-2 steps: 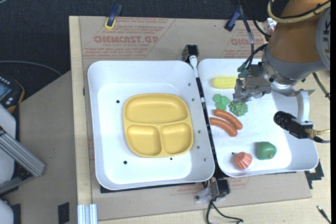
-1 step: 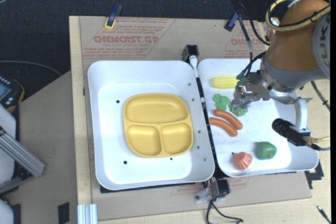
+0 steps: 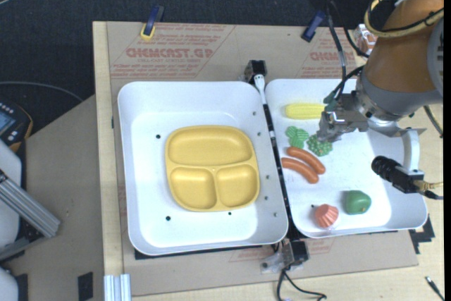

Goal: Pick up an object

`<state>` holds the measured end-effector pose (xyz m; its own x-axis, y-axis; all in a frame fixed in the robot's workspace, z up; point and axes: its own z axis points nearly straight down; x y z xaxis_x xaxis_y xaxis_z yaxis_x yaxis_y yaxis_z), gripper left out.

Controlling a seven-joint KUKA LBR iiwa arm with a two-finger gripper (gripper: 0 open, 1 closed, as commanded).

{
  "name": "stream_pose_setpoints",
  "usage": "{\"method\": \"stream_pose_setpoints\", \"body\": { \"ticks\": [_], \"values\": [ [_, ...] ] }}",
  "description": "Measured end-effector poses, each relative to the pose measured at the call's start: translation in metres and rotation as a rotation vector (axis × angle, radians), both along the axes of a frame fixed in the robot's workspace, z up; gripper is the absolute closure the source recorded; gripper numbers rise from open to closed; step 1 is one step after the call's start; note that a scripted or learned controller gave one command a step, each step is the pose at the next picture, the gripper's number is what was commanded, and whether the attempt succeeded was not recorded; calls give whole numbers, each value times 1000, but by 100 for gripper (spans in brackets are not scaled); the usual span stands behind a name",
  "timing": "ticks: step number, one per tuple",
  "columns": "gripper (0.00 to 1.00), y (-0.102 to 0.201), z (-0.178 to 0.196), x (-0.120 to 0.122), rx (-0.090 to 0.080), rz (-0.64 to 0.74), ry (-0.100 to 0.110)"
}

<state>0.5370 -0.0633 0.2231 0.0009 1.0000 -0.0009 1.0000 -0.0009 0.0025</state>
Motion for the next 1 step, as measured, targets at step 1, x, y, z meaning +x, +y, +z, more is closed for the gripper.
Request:
{"method": "stream_pose_setpoints", "body": {
  "ticks": [1],
  "values": [
    [100,12,-9,4,2,2,5]
  ]
}}
